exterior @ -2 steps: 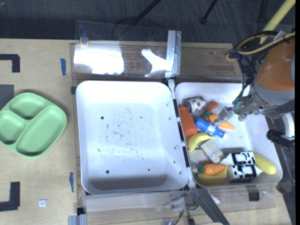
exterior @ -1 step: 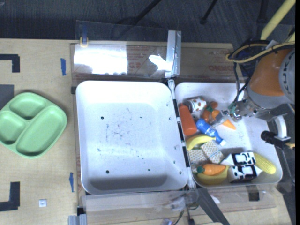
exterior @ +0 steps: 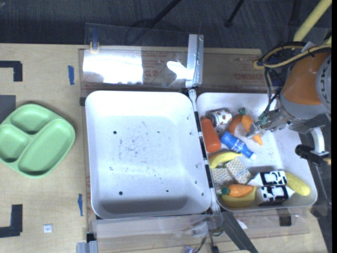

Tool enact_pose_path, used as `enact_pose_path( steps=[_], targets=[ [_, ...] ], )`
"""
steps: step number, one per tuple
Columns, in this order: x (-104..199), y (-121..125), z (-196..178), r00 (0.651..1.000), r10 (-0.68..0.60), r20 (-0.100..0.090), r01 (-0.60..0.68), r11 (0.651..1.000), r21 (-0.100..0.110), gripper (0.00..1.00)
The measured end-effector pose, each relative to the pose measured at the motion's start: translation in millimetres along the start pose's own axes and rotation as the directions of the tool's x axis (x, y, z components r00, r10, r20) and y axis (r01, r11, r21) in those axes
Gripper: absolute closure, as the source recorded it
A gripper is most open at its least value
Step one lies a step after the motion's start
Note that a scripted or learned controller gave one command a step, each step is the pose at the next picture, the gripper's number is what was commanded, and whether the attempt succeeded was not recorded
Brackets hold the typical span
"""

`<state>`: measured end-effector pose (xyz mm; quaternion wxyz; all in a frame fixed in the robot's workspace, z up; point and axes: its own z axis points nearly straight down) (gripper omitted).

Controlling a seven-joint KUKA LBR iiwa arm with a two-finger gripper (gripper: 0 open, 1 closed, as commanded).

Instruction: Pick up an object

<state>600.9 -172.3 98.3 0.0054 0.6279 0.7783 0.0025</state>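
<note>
The right bin (exterior: 295,157) holds a heap of toy food. In it lie an orange block (exterior: 210,136), a blue bottle (exterior: 237,144), a banana (exterior: 225,158), a checkered cracker (exterior: 235,168), a carrot (exterior: 244,123), a small white can (exterior: 221,117), a black-and-white block (exterior: 274,186) and a yellow corn cob (exterior: 297,183). My gripper (exterior: 261,123) hangs low in the bin's upper middle, just right of the carrot and above a small orange piece (exterior: 257,139). The grey wrist with its orange band (exterior: 305,83) covers the bin's upper right corner.
The left bin (exterior: 139,152) lies beside the right one, a thin wall between them. A green divided plate (exterior: 34,139) rests on the bench at the far left. A clear plastic sheet (exterior: 137,65) stands behind the left bin. Cables loop near the arm at the upper right.
</note>
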Motion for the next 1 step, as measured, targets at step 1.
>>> enact_pose_path(
  steps=[1],
  targets=[
    [-5.1,24.2,-101.7,0.980,0.199,-0.001,-0.199,0.980,0.010,1.00]
  ],
)
